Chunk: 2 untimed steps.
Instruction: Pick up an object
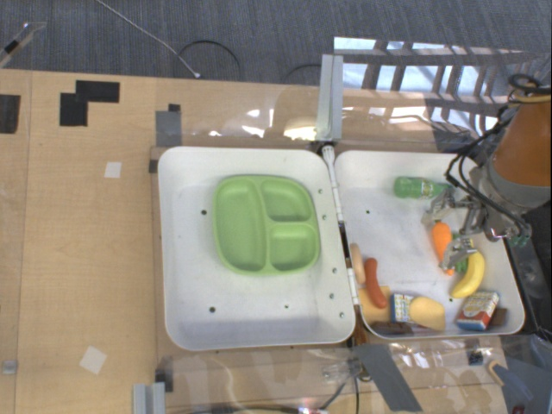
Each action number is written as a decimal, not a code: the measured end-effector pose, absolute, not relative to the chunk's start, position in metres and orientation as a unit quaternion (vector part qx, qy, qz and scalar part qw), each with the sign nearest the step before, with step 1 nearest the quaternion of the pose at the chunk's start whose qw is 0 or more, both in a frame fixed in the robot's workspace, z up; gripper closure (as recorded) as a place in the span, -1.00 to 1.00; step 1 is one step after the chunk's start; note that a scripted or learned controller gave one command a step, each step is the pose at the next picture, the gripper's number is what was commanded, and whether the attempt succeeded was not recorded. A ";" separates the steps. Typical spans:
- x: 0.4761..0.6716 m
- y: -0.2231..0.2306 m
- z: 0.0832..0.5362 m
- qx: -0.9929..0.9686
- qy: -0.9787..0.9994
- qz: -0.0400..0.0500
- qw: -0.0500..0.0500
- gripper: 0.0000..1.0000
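Camera view looks down on two white bins side by side on a wooden bench. The left bin [185,317] has a green plate [264,223] with three parts lying flat in its middle. The right bin [379,188] has the toy food. The arm [528,149] comes in from the right, with its orange band up high. The gripper [457,231] hangs low over the right bin, just beside the carrot [441,240]. The carrot sits right by the metal fingers, but it is too small and blurry to tell if the fingers are released or clenched on it. A green bottle [418,186] lies on its side at the far end. A banana [469,276] lies just near of the gripper. A red box [477,310], a lemon [428,312], a blue box [401,306] and a hot dog [373,283] sit along the near edge.
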<state>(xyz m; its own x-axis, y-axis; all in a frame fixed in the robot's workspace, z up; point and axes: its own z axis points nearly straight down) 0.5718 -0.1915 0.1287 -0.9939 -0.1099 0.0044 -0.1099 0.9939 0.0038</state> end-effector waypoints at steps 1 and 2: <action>0.581 -0.205 0.090 0.036 -0.999 0.002 -0.007 -1.00; 0.586 -0.203 0.105 0.040 -0.999 0.003 -0.014 1.00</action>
<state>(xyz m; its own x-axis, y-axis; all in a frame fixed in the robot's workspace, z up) 0.5864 -0.2032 0.1048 -0.9964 -0.0803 -0.0282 -0.0801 0.9968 -0.0074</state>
